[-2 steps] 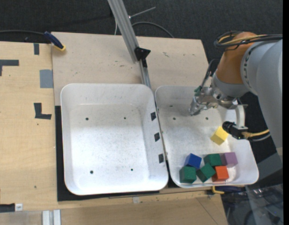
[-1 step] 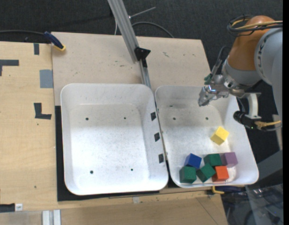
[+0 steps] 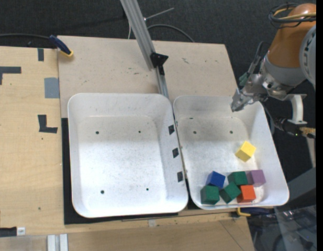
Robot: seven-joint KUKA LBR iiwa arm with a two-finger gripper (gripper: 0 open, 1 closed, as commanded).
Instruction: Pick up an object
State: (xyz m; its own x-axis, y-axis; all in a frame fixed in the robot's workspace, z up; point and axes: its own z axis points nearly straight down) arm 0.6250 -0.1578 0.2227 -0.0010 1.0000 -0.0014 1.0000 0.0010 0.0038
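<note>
My gripper (image 3: 238,105) hangs over the far right corner of the right bin (image 3: 203,114), at the end of the grey arm with the orange band. Nothing shows between its fingertips. A yellow cube (image 3: 245,150) lies alone in the right bin, below and slightly right of the gripper. Along the bin's near edge sits a cluster: a blue cube (image 3: 215,179), three green cubes (image 3: 210,194) (image 3: 230,192) (image 3: 237,178), an orange cube (image 3: 247,193) and a purple cube (image 3: 257,177).
The left bin (image 3: 119,156) lies beside the right one, their rims meeting at the middle. A slanted metal rail (image 3: 143,30) runs from the top down to the bins' shared far corner. Cables lie on the bench at the back.
</note>
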